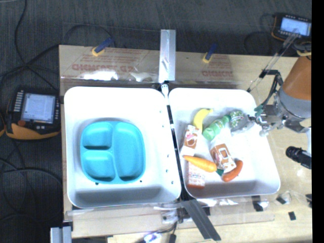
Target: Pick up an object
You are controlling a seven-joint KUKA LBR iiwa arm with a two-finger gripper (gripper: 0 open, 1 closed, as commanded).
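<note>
Camera view from above, as I watch remotely: a tan bench [243,70] stands on dark grey carpet [126,9], with black cables trailing across the floor. Two handheld control pendants with lit screens lie on the carpet, one at the far left [33,110] and one at the top right [292,27].

Two shallow white bins sit side by side on the bench. The left bin [76,186] holds a turquoise divided tray [112,151]. The right bin [263,181] holds a cluster of toy foods: a yellow banana [201,118], a green piece [215,126], a carrot [200,163], a small carton [221,155] and a red piece [233,171].

My arm comes in from the right, its orange band [299,80] above the wrist. The claw [242,122] reaches over the right bin beside the green piece; I cannot tell how its fingers stand, and I see nothing held between them.
</note>
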